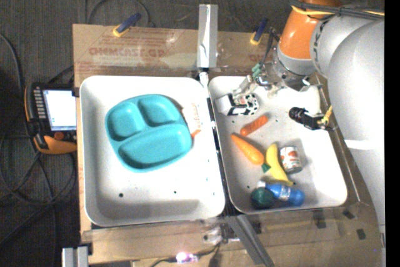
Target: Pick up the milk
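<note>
1. Top-left corner of the right bin (pixel 325 179): milk carton (pixel 245 108), white with black spots, close to the bin's left wall.
2. Gripper (pixel 249 92) sits at the carton's upper side, very close to it; contact unclear, and whether it is open or closed cannot be told.
3. Arm comes in from the right, with its orange band (pixel 300 25) over the bench's far edge.
4. Also in the right bin: a small orange-red piece (pixel 254 125) just below the carton, then a carrot (pixel 248 149), a banana (pixel 275 164) and a can (pixel 291 159) beside the banana.
5. Near edge of that bin: a blue item (pixel 289 194) and a green item (pixel 262 197), touching.
6. Left bin (pixel 125 192) holds a teal divided plate (pixel 149 131) with a small white-and-orange item (pixel 194 119) at its right edge.
</note>
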`<state>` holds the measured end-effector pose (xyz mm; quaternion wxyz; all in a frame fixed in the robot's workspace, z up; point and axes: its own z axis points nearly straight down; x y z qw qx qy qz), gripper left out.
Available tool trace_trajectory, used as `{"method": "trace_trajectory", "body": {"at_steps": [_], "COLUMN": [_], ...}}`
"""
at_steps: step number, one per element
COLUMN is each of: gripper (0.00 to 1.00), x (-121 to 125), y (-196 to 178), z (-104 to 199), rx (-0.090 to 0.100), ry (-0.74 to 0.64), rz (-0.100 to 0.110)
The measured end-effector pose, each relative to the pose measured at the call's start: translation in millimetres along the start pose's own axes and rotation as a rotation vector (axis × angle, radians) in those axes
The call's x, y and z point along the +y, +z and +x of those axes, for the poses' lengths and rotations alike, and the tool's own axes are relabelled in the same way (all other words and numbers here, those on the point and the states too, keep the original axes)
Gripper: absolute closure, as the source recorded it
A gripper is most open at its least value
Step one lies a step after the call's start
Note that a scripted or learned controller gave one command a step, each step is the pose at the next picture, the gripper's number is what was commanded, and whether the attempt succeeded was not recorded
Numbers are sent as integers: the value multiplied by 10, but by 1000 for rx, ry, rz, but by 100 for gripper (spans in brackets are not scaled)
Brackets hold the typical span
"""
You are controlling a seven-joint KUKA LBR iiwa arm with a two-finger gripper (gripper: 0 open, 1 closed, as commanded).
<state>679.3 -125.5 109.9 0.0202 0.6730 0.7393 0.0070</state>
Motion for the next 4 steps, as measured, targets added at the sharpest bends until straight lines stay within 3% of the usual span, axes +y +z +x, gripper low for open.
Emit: {"method": "trace_trajectory", "body": {"at_steps": [1,2,3,4], "gripper": [0,100,0,0], "x": [-1,49,28,-66], "y": [-2,-164,-107,202], "z": [40,62,111,263], "rx": [-4,-3,3,15], "ry": [-4,-7,-11,-76], "rz": [-1,-12,0,29]}}
